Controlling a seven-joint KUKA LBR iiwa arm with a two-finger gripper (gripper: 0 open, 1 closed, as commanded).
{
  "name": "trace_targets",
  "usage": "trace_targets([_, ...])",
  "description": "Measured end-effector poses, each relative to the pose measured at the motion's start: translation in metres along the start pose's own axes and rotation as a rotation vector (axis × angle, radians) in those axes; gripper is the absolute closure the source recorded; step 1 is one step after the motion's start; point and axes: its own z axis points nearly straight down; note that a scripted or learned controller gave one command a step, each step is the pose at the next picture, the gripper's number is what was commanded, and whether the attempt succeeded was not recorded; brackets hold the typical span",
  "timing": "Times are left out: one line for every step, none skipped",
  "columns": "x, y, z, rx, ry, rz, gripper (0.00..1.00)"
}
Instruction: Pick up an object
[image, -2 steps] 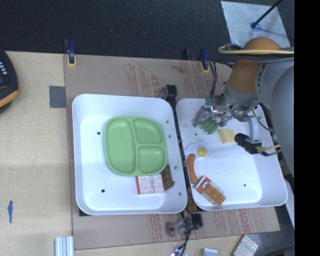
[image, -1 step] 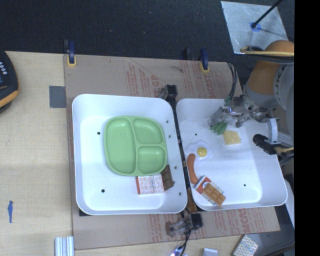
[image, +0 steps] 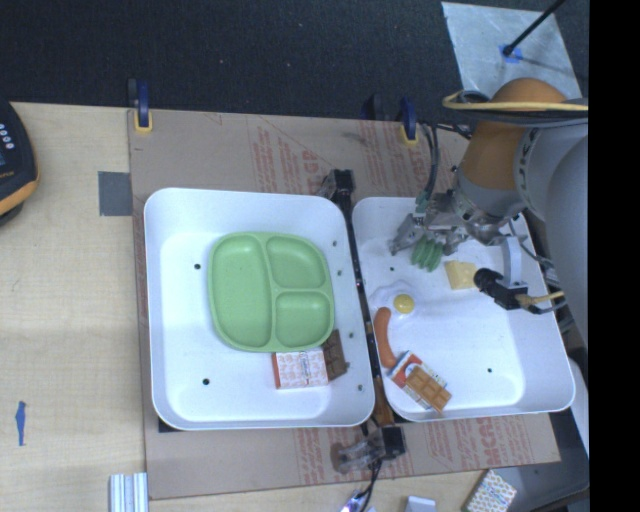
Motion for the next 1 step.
trace_targets([-0.0452,0.0001,-0.0704,-0.008,-0.003,0.007,0.00])
